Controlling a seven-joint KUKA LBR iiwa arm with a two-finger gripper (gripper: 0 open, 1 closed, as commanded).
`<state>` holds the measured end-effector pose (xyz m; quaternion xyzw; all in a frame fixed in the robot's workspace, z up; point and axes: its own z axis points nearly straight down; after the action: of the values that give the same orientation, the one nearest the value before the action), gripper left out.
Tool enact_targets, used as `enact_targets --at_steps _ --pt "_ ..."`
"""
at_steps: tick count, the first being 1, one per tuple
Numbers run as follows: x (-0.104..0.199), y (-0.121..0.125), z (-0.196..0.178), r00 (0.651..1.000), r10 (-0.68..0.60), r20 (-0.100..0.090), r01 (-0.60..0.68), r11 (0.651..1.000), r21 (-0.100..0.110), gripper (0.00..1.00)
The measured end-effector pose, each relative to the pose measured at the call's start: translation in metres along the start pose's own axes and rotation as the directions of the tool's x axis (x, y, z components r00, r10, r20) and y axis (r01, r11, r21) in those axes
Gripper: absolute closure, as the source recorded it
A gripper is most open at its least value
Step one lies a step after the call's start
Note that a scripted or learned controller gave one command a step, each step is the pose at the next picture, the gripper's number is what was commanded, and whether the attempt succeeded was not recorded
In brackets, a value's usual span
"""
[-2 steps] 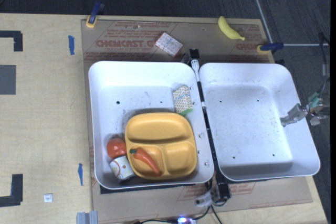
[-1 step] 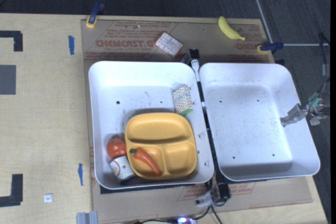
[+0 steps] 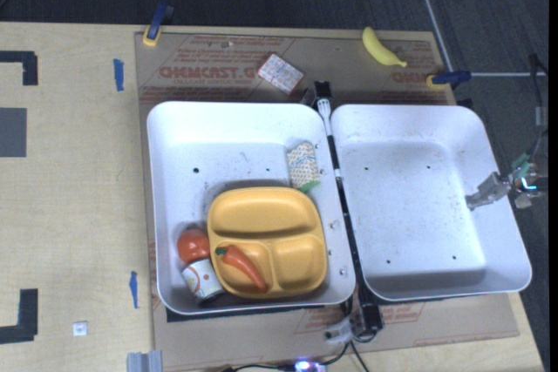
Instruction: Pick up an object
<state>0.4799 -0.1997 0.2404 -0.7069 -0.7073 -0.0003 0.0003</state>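
Bench [image 3: 70, 213]: pale wood surface, with a brown cardboard sheet [image 3: 218, 70] laid under both bins. Landmark for all positions below: the yellow divided tray.

Left bin [image 3: 174, 144]: white, shallow, holds the tray and all other loose items in bins. Right bin [image 3: 418, 205]: white, shallow, sits right of the tray, touching the left bin along a dark seam.

Yellow divided tray [image 3: 266, 240]: three compartments, lies flat in the near half of the left bin, its right edge close to the bin's right wall.

Orange carrot-shaped toy [image 3: 241, 266]: lies inside the tray's near-left compartment, slanted, green tip toward the tray's left rim.

Red-orange rounded item [image 3: 192, 245]: just left of the tray, touching or nearly touching its rim; exact identity unclear.

Small white can-like item with orange markings [image 3: 201, 279]: at the tray's near-left corner, just below the red-orange item, tilted.

Patterned pale pouch [image 3: 302, 165]: just beyond the tray's far-right corner, against the left bin's right wall.

Yellow banana [image 3: 382, 48]: on the cardboard, well beyond the tray, to the far right, outside both bins.

Small printed card or packet [image 3: 280, 72]: on the cardboard, beyond the tray, outside the left bin.

Pincer [image 3: 488, 192]: far right of the tray, over the right bin's right wall. Too small and blurred here; cannot tell whether spread or pressed together. Nothing seen between it.
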Motion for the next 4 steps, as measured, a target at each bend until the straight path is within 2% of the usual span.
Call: enact_targets --at_steps 1,2,3,4 --pt "0.000 0.000 0.000 1.000 0.000 0.000 0.000 1.000 0.000 0.00" --pt "-0.013 0.007 0.135 1.000 -0.006 0.006 0.006 1.000 -0.021 0.00" --pt "-0.022 0.007 0.121 1.000 0.006 0.025 -0.006 0.999 -0.033 1.00" --pt "0.040 0.032 0.154 1.000 0.000 0.003 0.000 1.000 -0.004 1.00"
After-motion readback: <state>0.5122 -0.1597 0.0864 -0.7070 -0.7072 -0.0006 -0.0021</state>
